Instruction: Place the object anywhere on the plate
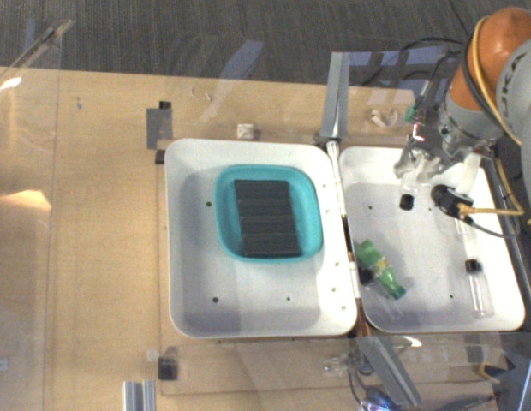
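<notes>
Teal plate [268, 211] bearing a dark ridged insert in the left bin [190, 229]; green object [379, 270] in the right bin [437, 255]; gripper [417, 165] above its far edge.

Bright even light, glare patches left, slightly soft

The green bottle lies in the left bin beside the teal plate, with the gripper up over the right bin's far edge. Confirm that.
Not quite. The camera view shows the green bottle lying in the right bin, near its left wall, not in the left bin. The teal plate sits in the left bin, and the gripper is over the right bin's far edge.
</notes>
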### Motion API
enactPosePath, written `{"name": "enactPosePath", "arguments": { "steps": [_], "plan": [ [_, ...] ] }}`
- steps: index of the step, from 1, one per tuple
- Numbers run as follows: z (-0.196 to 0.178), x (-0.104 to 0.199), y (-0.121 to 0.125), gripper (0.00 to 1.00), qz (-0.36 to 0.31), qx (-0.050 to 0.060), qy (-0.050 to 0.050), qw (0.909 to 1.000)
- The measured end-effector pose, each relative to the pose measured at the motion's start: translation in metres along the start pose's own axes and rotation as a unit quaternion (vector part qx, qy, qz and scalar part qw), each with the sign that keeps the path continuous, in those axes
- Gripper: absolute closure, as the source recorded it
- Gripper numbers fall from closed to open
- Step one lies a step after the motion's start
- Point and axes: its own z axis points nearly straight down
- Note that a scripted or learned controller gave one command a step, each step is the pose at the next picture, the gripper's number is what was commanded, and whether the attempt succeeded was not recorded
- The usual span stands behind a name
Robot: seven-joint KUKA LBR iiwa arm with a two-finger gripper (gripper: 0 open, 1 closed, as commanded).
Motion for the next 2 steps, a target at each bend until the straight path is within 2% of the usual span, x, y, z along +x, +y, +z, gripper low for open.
{"name": "enactPosePath", "arguments": {
  "steps": [1,2],
  "plan": [
    [0.01,0.044,-0.053,1.0,-0.027,0.0,0.001,0.9996],
    [-0.015,0.081,-0.062,1.0,-0.062,0.0,0.001,0.998]
  ]
}}
